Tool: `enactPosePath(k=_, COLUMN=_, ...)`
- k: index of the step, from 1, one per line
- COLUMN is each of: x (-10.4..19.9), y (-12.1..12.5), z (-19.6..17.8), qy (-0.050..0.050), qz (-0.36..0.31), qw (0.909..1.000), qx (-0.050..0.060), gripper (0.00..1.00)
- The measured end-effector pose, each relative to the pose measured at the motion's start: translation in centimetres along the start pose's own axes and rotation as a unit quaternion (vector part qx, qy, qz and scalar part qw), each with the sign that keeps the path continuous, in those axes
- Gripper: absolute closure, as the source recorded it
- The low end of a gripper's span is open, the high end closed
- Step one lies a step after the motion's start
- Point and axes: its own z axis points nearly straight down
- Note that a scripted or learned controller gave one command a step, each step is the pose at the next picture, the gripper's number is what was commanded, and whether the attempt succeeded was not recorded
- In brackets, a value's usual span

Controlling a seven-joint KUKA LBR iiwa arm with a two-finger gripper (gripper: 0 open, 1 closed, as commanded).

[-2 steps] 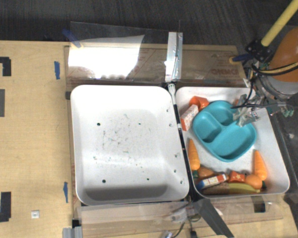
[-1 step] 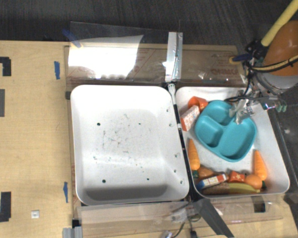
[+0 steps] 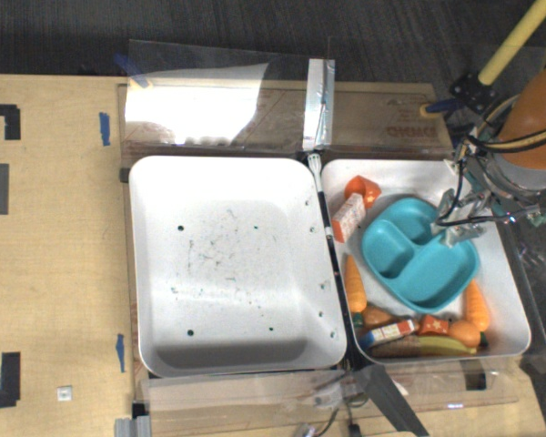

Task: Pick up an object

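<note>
The arm (image 3: 528, 126) reached in at the right of the frame, its gripper (image 3: 461, 228) low over the right bin (image 3: 519, 330), at the upper right rim of the blue tray (image 3: 417, 258). Whether the jaws were spread or pressed together could not be told; the metal parts blurred against the tray's rim, and nothing could be seen pinched between them.

The things to pick all lay in the right bin. The blue tray sat in the middle, tilted on the clutter. An orange piece (image 3: 363, 188) and a small white box (image 3: 348, 215) lay at its upper left, a carrot (image 3: 355, 283) along its left side, another carrot (image 3: 476, 305) at lower right, and a banana (image 3: 441, 343) with other small items along the bin's lower edge. The left bin (image 3: 150, 244) was in the middle of the frame.

The step in hand looked like closing on the tray's rim. To do it well, one jaw should go inside the rim and one outside, settled deep enough before the squeeze, since the thin plastic edge would likely slip. The lift should be straight and slow, as the tray might tip.
</note>
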Motion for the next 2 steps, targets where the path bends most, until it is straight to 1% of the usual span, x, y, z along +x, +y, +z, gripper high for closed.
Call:
enactPosePath(k=1, x=-5.7, y=0.0, z=0.3, qy=0.007, qz=-0.08, qw=0.9968, qx=-0.006, gripper=1.0)
enactPosePath(k=2, x=-5.6, y=-1.2, z=0.3, qy=-0.005, qz=-0.329, qw=0.9444, qx=-0.012, gripper=1.0)
